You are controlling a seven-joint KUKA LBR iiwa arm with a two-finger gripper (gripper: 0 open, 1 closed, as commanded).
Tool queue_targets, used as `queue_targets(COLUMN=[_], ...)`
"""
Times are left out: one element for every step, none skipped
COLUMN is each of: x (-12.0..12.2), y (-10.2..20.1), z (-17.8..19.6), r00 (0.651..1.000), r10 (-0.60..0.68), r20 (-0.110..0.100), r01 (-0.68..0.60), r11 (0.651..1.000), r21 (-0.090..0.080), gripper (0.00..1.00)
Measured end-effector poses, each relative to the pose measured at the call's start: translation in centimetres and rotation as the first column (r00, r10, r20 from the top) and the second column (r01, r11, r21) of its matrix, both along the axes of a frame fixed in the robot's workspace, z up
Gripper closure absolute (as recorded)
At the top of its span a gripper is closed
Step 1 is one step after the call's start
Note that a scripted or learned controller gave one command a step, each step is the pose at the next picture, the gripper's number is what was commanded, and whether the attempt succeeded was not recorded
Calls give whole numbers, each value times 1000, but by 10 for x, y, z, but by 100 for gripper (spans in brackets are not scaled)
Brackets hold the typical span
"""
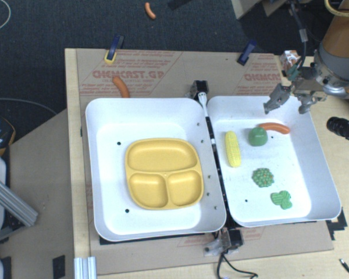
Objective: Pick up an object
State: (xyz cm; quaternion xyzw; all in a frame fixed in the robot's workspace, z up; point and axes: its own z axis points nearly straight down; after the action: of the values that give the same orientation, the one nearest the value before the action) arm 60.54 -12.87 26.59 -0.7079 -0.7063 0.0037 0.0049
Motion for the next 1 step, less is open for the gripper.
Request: queue_targets(x=[2], y=[0], z=[7], r00=[1000], r10=[2], r20=[13], r01=[-2], r11=[1000], r21=[-2], gripper=[0])
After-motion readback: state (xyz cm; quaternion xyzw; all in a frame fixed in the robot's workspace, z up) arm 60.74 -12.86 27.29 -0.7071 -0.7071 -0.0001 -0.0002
